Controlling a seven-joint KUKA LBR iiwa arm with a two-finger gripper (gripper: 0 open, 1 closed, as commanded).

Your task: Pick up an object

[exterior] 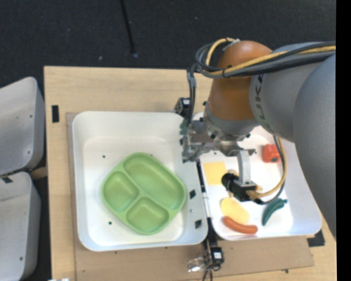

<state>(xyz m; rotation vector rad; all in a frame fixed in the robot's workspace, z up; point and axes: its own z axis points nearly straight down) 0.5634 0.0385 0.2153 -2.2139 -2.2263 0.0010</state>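
The right bin [298, 215] holds several toy foods. A flat yellow square [214, 171] lies near its left wall, with a yellow lump [234, 208] and an orange-red sausage [240, 226] in front of it. A dark green pepper [274, 209] lies at the front right and a small red piece [271, 152] sits further back. My gripper [192, 144] hangs under the orange wrist band, low over the divider between the two bins, just behind the yellow square. I see nothing held in it.
A light green divided plate [143, 193] lies in the middle of the left bin [82, 157]. The grey arm covers the back and right of the right bin. The wooden bench edge [105, 75] runs behind both bins.
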